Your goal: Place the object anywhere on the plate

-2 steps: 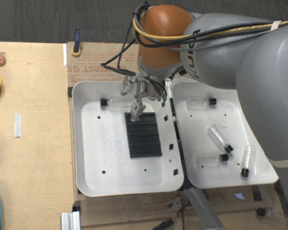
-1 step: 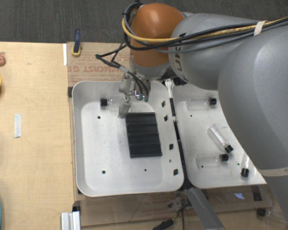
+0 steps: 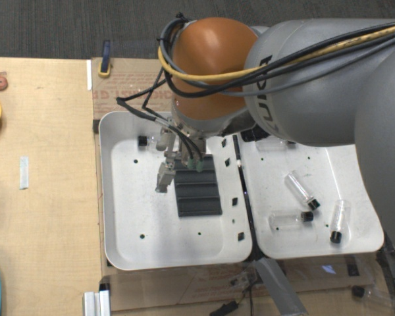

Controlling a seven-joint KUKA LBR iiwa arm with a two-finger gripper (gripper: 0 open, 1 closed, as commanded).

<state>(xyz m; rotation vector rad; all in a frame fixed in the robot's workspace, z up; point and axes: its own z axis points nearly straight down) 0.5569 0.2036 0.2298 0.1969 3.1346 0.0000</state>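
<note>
1. Arm (image 3: pixel 210 71): grey with an orange band, reaching in from the right over the left bin (image 3: pixel 118 242). Its jaws hang above the bin floor, just left of the dark slab. I cannot tell whether they are wide or closed, and nothing can be seen between them.
2. Dark slab (image 3: pixel 199 193): a flat, ribbed rectangle in the left bin, long axis running near to far. Judged to be the plate, though that is not certain.
3. Tubes: three small clear tubes with black caps, all in the right bin (image 3: pixel 368 242) and well apart from the slab. Judged to be the objects to move; which one is meant cannot be told.
   - Far tube (image 3: pixel 297 188): long axis slanted, cap pointing near and right.
   - Near-left tube (image 3: pixel 284 222): long axis left to right, cap at its right end, near the far tube's cap.
   - Right tube (image 3: pixel 340 217): long axis roughly near to far, cap at its near end.
4. Handling, judged: light, stiff, smooth and round, so likely to roll or slip; possibly brittle if glass.
5. Hold, judged: across the barrel near its middle, jaws square to the long axis. On the slab, lying along a groove should stop rolling.
</note>
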